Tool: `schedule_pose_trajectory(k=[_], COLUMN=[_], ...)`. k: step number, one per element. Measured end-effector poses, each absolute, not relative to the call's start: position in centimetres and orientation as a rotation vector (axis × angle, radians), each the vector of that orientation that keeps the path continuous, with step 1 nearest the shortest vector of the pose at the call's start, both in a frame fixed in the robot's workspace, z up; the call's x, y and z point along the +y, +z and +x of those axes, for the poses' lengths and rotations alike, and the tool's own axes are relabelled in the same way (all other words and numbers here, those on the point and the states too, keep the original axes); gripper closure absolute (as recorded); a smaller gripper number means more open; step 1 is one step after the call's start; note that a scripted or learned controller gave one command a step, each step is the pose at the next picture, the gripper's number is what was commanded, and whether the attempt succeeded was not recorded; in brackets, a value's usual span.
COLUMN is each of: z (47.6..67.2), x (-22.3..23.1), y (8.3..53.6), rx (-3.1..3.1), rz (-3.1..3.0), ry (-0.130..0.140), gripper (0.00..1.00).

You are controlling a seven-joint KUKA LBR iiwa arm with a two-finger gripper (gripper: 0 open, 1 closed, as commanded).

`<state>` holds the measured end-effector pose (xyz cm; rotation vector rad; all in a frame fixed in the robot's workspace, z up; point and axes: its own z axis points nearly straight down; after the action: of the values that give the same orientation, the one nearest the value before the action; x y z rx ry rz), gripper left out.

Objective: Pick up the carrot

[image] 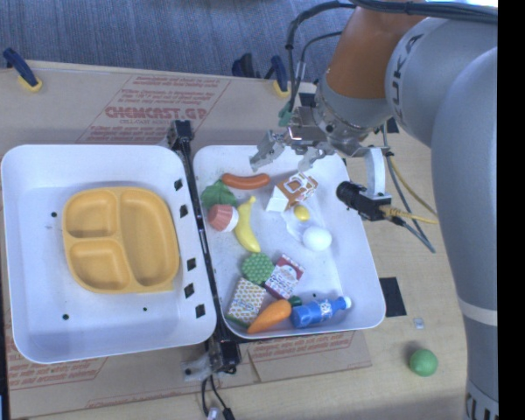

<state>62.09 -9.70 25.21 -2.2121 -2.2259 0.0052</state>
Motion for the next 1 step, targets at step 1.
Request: schedule_pose_trajectory(k=[1], z=[63.39], x=[-10.13], y=[9.94], rx=[-2.178], rz=[-2.253], ry=[0.011], gripper=[0.0])
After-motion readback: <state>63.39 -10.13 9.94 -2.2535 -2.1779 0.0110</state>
